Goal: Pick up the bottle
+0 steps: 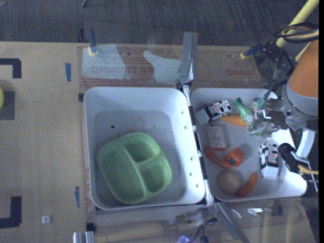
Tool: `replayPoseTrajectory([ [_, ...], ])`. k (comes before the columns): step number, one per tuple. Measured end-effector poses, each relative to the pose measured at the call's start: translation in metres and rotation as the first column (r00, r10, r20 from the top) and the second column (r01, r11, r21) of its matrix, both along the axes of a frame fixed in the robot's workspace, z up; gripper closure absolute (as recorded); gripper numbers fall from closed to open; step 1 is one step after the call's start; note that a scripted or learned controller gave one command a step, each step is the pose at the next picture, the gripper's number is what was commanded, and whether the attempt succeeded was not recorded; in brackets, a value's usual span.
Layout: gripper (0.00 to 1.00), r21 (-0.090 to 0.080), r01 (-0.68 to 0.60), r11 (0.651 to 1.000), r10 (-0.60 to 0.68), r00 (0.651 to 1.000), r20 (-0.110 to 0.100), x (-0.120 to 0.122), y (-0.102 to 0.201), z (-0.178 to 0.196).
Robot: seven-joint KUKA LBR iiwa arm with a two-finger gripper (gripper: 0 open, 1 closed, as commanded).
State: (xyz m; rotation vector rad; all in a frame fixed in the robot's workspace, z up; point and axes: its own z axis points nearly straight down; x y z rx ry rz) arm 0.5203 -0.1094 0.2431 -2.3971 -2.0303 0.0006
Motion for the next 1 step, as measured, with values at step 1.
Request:
replayPoseTrajectory([
  [1,1.0,-0.001,0.113,0.994,-0.113,0.994,0.001,0.0779,0.0334,0.044],
])
